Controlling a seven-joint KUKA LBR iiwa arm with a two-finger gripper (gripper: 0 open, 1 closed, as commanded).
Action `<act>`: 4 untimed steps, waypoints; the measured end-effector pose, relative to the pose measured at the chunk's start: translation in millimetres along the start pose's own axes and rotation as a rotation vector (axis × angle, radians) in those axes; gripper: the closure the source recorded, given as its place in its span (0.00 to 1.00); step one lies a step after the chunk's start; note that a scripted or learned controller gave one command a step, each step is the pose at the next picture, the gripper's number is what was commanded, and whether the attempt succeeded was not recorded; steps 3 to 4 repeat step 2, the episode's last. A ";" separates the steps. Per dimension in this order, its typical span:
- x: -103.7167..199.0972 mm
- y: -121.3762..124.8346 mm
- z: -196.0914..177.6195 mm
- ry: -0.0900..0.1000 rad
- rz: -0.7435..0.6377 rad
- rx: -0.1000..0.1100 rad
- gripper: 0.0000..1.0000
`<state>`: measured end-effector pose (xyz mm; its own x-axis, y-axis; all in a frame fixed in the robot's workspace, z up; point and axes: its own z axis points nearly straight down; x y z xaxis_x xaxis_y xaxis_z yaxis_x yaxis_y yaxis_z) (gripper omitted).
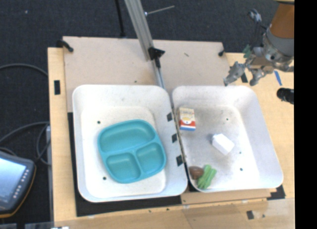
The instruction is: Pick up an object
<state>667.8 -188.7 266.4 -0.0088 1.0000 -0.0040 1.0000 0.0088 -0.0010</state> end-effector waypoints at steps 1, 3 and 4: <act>97.5 -65.5 26.2 0.006 0.002 0.002 0.00; 169.6 -116.3 52.6 0.006 0.002 0.003 0.00; 169.6 -116.3 52.6 0.006 0.002 0.003 0.00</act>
